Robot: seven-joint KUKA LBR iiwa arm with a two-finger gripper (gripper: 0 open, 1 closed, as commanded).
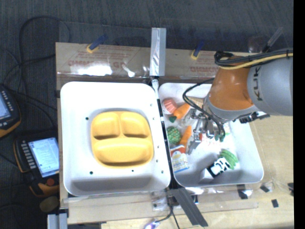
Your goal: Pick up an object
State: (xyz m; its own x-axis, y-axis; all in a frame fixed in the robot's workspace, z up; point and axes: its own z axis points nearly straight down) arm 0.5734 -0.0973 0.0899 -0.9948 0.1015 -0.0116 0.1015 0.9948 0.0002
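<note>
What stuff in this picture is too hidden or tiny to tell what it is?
- Tool: the orange band and wrist sit over it in the camera view, so whether it grips anything is unclear.
- Right bin: its middle floor lies under the arm.
- Small toys by the divider: too small and crowded to name.
- Black-and-white object: too blurry to identify.
- Screen left of the bench: text unreadable.

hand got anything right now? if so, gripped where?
Cannot tell. The hand is low in the right bin, among the small items beside an orange carrot-like piece, but no item shows between its fingers.
</note>
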